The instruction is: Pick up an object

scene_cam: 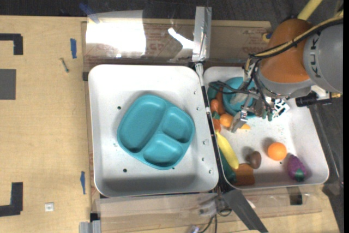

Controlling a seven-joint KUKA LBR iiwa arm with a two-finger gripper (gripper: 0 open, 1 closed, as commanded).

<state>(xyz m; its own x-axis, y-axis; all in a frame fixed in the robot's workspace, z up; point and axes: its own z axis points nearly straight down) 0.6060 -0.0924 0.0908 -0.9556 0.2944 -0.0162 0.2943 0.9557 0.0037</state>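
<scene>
Clutter was the main hazard: the gripper (240, 120) hung over the crowded upper left corner of the right bin (311, 133), among small orange pieces (225, 120) beside the yellow banana (227, 151). Whether it was wide or narrow I could not tell. It risked nudging neighbours or closing on nothing

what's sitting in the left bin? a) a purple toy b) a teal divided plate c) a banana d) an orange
b: a teal divided plate with three compartments lies in the left bin, while the banana, orange and purple toy lie in the right bin.
</scene>
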